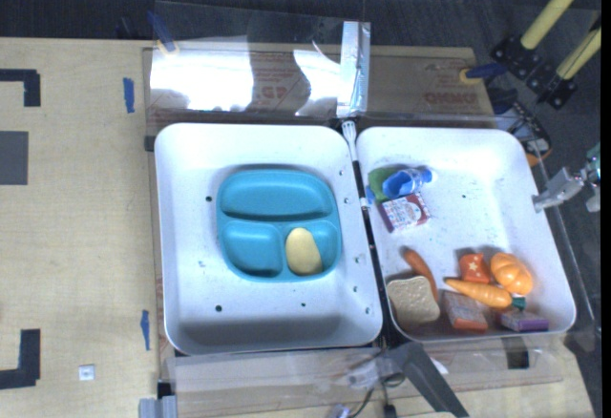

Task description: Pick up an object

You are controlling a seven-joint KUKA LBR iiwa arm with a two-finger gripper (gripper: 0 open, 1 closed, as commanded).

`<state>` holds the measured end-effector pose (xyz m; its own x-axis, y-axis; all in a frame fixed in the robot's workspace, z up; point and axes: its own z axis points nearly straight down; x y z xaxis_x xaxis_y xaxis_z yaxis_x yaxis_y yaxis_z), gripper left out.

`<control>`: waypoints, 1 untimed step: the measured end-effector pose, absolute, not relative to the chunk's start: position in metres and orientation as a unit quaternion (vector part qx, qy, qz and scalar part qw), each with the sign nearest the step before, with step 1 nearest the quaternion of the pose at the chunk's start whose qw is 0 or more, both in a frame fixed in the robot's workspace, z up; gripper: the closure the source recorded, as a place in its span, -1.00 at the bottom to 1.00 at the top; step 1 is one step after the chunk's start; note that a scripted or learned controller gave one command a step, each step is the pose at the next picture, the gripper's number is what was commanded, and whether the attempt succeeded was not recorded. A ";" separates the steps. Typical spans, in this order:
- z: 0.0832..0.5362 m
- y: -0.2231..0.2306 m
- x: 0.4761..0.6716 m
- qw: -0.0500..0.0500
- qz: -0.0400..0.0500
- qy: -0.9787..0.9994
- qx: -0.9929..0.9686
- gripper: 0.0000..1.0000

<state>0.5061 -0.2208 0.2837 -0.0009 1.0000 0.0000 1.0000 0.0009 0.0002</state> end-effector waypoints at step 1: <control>0.137 -0.196 0.552 -0.005 -0.002 0.765 0.644 -1.00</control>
